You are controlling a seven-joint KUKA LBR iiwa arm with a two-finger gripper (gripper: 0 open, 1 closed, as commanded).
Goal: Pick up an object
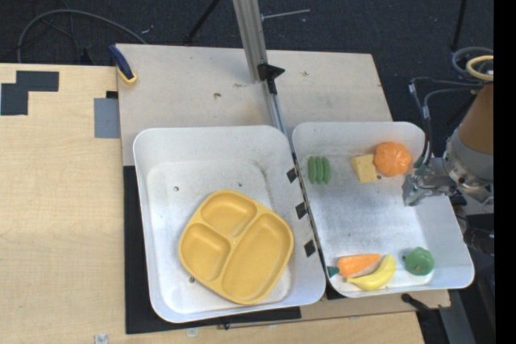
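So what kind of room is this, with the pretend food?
Probably a robot lab, not a kitchen. A robot arm with a gripper reaches over two white bins on a bench, the food is toys like a banana, and cables and stand legs cross the dark floor behind.

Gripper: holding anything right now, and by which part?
Nothing visible in the gripper. It sits at the right bin's right wall, just right of the orange, apart from it.

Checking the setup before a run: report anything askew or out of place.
Nothing is spilled or damaged. The yellow three-compartment plastic plate lies turned at an angle in the left white bin. The plastic toy foods sit along the right white bin's edges.
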